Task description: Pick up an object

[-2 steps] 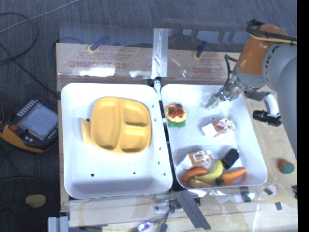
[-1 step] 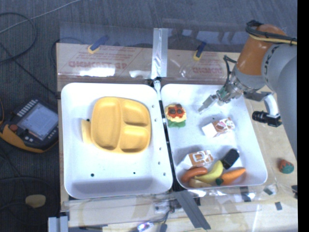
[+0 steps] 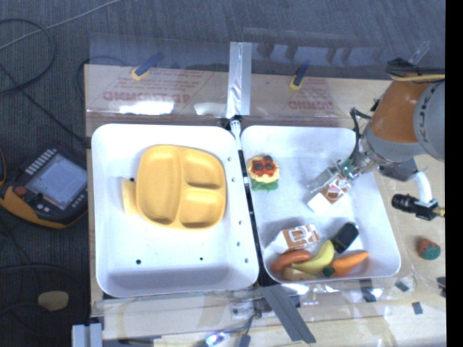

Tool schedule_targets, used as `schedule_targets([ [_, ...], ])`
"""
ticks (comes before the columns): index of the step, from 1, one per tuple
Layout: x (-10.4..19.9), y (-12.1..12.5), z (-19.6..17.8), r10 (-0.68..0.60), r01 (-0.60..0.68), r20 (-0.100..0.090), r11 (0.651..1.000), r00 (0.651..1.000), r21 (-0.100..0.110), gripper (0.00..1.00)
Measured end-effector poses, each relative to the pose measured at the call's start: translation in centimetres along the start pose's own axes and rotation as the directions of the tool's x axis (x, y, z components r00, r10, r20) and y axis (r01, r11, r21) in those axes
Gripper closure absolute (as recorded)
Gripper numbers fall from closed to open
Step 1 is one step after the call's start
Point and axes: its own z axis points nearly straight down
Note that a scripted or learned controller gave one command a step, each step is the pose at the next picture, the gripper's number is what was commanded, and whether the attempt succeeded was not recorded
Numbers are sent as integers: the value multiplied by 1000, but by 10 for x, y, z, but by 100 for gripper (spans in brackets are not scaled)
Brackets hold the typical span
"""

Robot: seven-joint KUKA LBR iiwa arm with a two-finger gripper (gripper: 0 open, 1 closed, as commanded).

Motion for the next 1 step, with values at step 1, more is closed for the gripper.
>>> schedule_targets([
  [1, -1, 1, -8, 1, -1, 4, 1000, 1000, -4, 100],
])
